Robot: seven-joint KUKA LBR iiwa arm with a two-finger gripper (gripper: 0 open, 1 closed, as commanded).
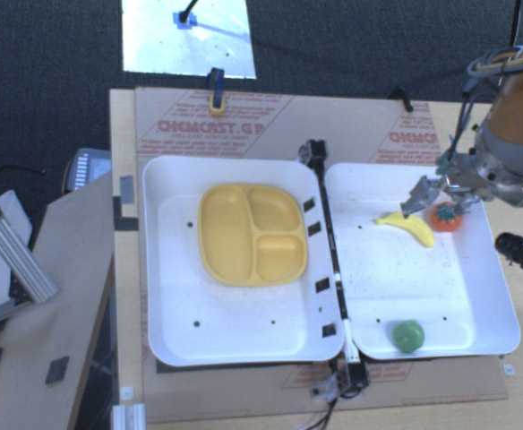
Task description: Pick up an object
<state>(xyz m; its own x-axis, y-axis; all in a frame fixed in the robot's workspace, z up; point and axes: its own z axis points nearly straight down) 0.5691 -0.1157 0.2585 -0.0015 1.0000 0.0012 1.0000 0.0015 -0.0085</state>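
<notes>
Hovering over the orange toy [445, 217], the gripper [433, 195] (fingers look open) should drop straight down, missing the banana [408, 228].

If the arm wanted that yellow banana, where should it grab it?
Probably across the banana's thicker middle, coming straight down from above. It lies flat in the right bin, long and narrow, so closing across its width looks easiest. The orange toy crowds its right end.

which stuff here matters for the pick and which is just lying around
In play:
gripper, over the right bin
banana, right under the gripper
orange-red toy, beside the banana
green ball, near the front wall of the right bin

Lying about:
yellow tray in the left bin
yellow clamp at the back of the board
</notes>
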